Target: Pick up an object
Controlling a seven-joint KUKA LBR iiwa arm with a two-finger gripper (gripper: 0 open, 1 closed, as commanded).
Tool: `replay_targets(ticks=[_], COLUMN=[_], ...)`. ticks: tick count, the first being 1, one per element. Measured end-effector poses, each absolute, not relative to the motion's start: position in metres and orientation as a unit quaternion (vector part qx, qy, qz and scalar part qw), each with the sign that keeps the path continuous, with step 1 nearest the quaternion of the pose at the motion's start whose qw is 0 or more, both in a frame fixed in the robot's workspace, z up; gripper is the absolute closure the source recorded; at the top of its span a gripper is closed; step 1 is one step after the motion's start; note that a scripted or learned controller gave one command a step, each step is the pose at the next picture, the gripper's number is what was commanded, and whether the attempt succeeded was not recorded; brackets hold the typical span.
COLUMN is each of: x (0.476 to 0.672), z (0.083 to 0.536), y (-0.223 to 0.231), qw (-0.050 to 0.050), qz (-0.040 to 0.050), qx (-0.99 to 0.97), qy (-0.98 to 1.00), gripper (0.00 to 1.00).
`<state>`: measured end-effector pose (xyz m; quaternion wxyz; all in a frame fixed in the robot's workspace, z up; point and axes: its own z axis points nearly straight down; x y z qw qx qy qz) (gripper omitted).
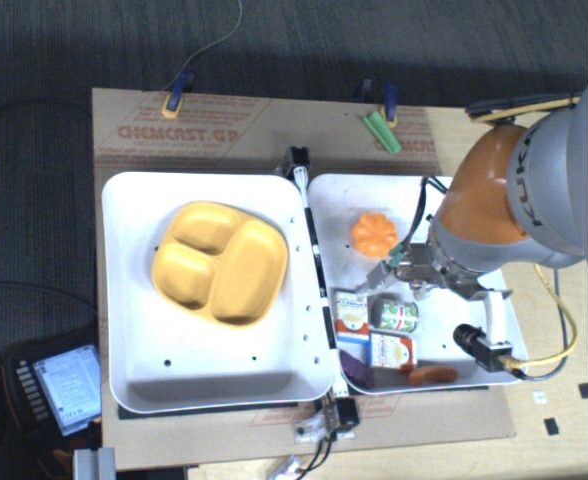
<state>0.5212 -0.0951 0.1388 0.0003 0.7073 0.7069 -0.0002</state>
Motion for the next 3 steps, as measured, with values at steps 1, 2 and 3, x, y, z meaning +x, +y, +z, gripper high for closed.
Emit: replay_targets(ticks=[1, 2, 3], x=[0.522, 0.526, 0.526], z=[0.092, 0.105, 0.105], y=[-0.093, -0.094, -0.094], qw=[0.001, 0.006, 0.006], qz=[0.0049, 0.0088, 0.0084], qx=[0.706, 0.707, 0.707], qy=[0.708, 0.707, 0.707], gripper=[0.00, 1.00, 0.00])
